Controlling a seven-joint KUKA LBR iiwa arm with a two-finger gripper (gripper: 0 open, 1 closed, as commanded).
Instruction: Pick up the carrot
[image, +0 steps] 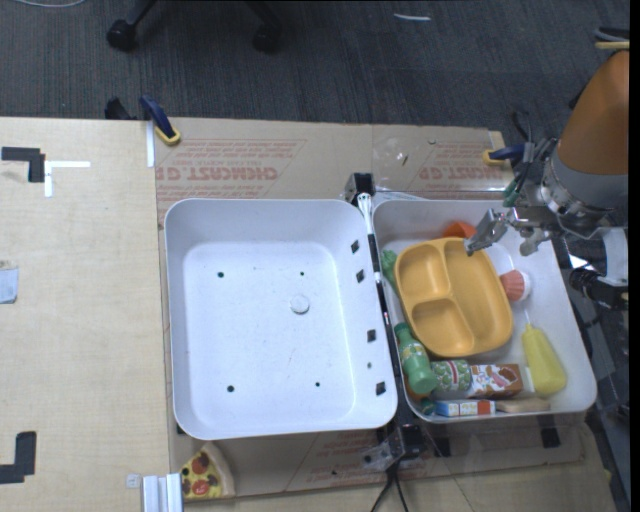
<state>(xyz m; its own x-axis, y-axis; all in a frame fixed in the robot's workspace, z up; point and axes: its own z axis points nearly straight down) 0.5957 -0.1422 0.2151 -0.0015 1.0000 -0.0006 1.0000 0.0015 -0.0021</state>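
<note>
Reaching in from the right, the gripper (490, 232) hangs over the upper part of the right bin (578, 375), its 2 dark fingers looking slightly parted and holding nothing that can be seen between them. The carrot (457, 229) appears to be the small orange sliver at the bin's far end, peeking out just above the top rim of the yellow tray (452, 300); most of it is hidden by that tray, so its length and lie cannot be read. It sits just beside the fingertips, a little to their left, close enough that only a short move across and down should be needed. The main risk, as I judge it, is the tray: its raised rim lies against or over the carrot, so a descending finger could land on the rim, tip or shove the tray, and close on plastic instead. The bin's back wall is also near, leaving little room for the far finger, and a pinch on the exposed end alone may let the smooth toy slip out as it lifts. The crowding adds to this, since a pink and white piece (512, 286) lies just right of the tray, a yellow bottle (542, 361) below that, and a green bottle (413, 362) and a carton (477, 380) along the near edge, any of which a pushed tray could jostle. The left bin (185, 330) has nothing to do with this step.
</note>
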